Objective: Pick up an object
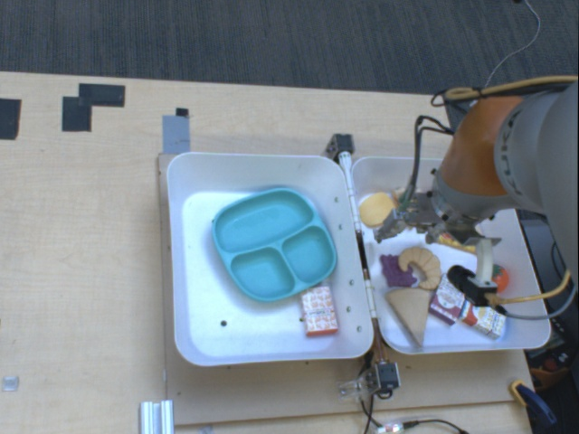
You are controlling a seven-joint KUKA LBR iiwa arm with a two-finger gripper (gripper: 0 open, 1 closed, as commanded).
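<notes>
1. Dark grey carpet [271,16] is running across the top of the frame, and a pale wooden counter [81,269] is filling the rest below it.
2. Black tape marks [90,105] are sitting on the counter at the upper left of the frame.
3. Two shallow white bins are standing side by side on the counter, the left bin [204,319] at the middle of the frame and the right bin [527,310] toward the right edge.
4. A teal plate [274,242] with three compartments is lying in the left bin, and a small red-and-white box [318,311] is lying just beside its lower right edge.
5. The grey and orange arm [507,152] is reaching in from the right over the upper part of the right bin.
6. The hand [409,221] is hanging over that bin's upper left part, just beside a yellow round piece [375,209]; whether it is clenched or released I cannot tell.
7. Nothing is showing as grasped.
8. Below the hand, a purple piece [395,269] and a tan curled pastry [422,262] are lying against each other.
9. A beige wedge [410,313] is lying near the bin's lower edge, with a red-and-white packet [466,313] to its right and an orange piece [500,280] above that.
</notes>
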